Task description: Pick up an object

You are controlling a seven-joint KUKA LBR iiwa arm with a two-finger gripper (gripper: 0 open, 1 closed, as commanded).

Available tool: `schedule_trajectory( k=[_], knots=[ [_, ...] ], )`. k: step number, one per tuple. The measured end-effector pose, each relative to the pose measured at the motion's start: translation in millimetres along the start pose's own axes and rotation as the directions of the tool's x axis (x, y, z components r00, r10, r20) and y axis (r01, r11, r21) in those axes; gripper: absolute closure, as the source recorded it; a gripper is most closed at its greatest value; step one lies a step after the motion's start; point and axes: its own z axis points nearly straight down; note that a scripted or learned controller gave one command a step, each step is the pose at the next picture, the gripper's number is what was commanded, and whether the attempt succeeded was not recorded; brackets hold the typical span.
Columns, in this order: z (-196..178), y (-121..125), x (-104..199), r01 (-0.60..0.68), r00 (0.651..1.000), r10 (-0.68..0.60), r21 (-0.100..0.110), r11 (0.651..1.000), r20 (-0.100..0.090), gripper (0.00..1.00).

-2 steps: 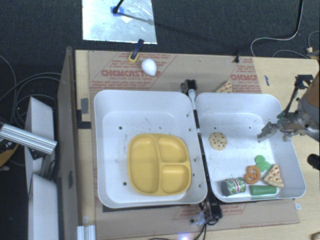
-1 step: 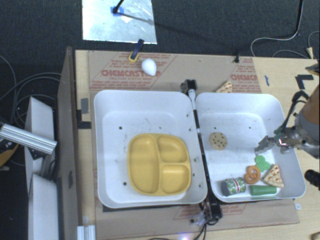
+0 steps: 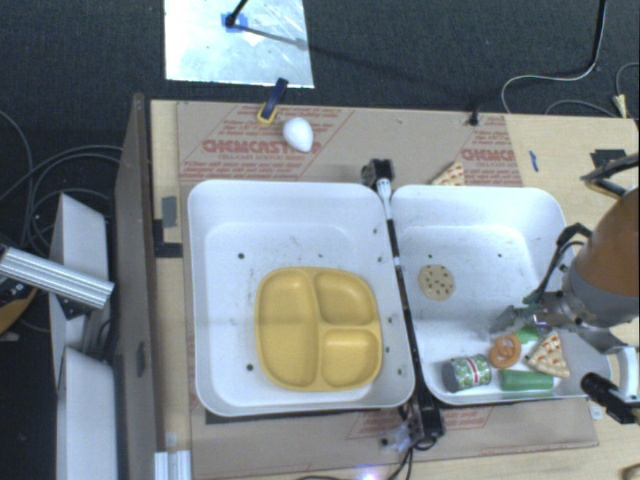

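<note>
The right bin (image 3: 480,230) holds several small items near its front edge. A green-and-white can (image 3: 468,372) lies on its side. Beside it are an orange ring-shaped donut (image 3: 505,350), a pizza slice (image 3: 547,354) and a green bar (image 3: 527,379). A round tan cookie (image 3: 436,282) lies alone toward the bin's left side. My gripper (image 3: 520,318) comes in from the right, low in the bin, just above the donut and the pizza slice. Nothing is visibly held in it.
The left bin (image 3: 230,218) carries a yellow divided plate (image 3: 320,326). Behind the bins, on the cardboard, lie a white egg (image 3: 298,133), a yellow-and-blue tool (image 3: 270,103) and another pizza slice (image 3: 450,175). A black divider strip (image 3: 392,238) runs between the bins.
</note>
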Motion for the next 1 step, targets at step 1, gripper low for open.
schedule_trajectory(
  k=[1],
  knots=[
    [-86.8, 3.1, -10.2, 0.003, 1.0, -0.003, -0.014, 1.0, 0.006, 0.0]
  ],
)
